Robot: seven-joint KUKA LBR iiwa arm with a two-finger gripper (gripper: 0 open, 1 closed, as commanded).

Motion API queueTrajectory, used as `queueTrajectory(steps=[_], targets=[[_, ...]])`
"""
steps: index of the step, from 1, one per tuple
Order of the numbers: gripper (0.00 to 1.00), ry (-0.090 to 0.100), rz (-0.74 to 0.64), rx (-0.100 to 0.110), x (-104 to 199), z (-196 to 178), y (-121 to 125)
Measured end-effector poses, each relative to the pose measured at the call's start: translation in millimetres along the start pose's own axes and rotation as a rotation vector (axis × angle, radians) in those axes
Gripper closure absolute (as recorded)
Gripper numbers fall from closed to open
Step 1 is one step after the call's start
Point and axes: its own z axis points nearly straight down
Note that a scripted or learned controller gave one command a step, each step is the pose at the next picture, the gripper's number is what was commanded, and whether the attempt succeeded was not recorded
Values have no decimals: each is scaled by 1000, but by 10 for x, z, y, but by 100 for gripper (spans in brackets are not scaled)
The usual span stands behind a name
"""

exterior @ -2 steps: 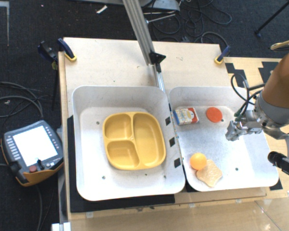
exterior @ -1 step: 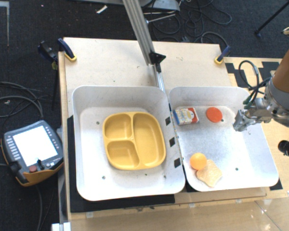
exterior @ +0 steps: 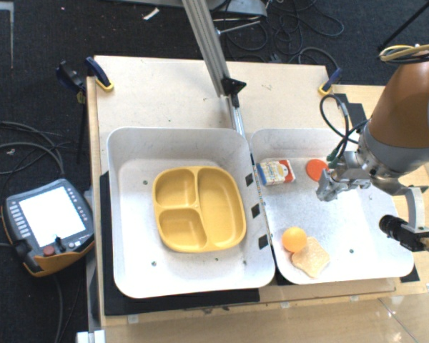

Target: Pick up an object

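Bins, white, shallow: two, side by side on the desk [exterior: 164, 84].

Left bin [exterior: 129, 156], well to the gripper's left: one yellow plate [exterior: 199, 207] with three compartments, lying flat in the middle.

Right bin [exterior: 372, 234], under the gripper: four things.
- One small carton [exterior: 276, 171], white with a printed label, lying on its side to the gripper's left, near the bin's far wall.
- One red-orange round thing [exterior: 315, 167], just beside the gripper on its far-left side; the gripper's body hides part of it, so I cannot tell whether they touch.
- One orange ball [exterior: 294, 239], nearer the front of the bin than the gripper and to its left.
- One tan sponge-like piece [exterior: 311, 256], touching the ball on its right, near the bin's front edge.

Gripper [exterior: 329, 190]: one, grey, hanging low over the right bin's floor on the grey arm [exterior: 407, 113] with the orange band. Whether it is open or closed I cannot tell from here, and nothing is seen held in it.

Surroundings: one metal pole [exterior: 207, 34] slanting over the desk's far side, two yellow-and-blue clamps [exterior: 99, 73] at the far corners, one handheld control pad [exterior: 48, 224] on the floor far to the left, and loose cables [exterior: 300, 20] beyond the desk.
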Motion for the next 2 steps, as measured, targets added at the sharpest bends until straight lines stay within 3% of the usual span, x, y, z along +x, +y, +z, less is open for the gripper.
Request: queueTrajectory(steps=[2], targets=[[100,0,-1,-2,1072,-47,67]])
